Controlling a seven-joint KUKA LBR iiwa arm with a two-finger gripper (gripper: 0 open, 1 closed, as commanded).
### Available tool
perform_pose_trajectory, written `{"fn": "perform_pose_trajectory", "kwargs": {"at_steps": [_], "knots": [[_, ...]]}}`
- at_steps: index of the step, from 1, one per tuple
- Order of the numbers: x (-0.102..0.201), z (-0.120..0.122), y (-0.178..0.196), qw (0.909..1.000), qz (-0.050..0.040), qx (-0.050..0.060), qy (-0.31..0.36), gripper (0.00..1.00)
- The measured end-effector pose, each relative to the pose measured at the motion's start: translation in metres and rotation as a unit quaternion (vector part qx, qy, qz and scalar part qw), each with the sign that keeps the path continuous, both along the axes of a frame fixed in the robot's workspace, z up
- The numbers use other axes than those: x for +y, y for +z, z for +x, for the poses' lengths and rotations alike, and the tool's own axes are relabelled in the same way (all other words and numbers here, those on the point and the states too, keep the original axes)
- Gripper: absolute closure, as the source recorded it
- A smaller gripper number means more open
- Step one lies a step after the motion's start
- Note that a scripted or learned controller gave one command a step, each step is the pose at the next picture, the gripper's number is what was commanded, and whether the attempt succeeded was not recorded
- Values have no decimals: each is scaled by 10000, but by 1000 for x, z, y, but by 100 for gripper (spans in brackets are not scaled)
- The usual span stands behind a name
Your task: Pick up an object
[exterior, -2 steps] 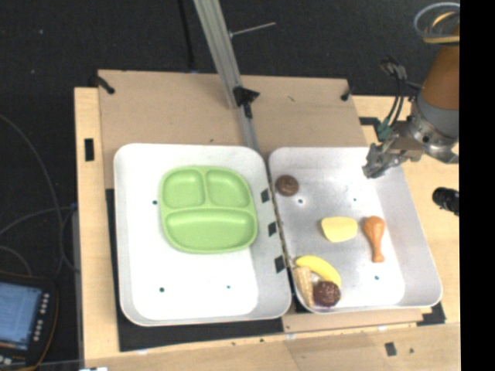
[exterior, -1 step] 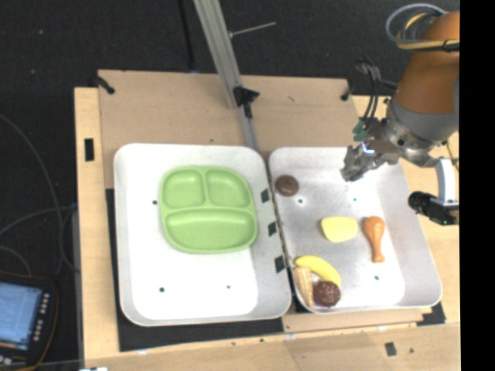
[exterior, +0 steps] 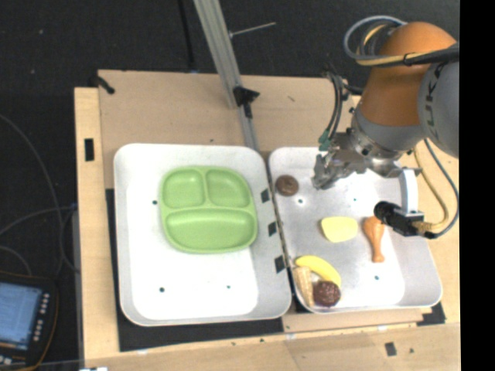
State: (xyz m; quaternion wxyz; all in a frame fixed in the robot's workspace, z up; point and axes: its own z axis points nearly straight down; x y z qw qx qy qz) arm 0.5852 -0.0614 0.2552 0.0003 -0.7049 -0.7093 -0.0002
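Fingers (exterior: pixel 323 178) above bin, brown cookie (exterior: pixel 287 185) just left

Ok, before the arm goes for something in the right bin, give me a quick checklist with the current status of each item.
1. Gripper is over the right bin: ok.
2. Nothing seen between its fingers: ok.
3. Fingers open enough for a grasp: cannot tell.
4. Nearest target, the brown round piece, lies apart from other items: ok.
5. Yellow wedge and drumstick lie apart, each separately reachable: ok.
6. Banana is free of neighbours: not ok, it touches the dark round item at the bin's corner.
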Motion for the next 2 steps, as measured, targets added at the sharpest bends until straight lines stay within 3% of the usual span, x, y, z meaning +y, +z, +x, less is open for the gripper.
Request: {"fn": "perform_pose_trajectory", "kwargs": {"at_steps": [2], "knots": [[112,-20,-2,10000,9,-14,11,100]]}}
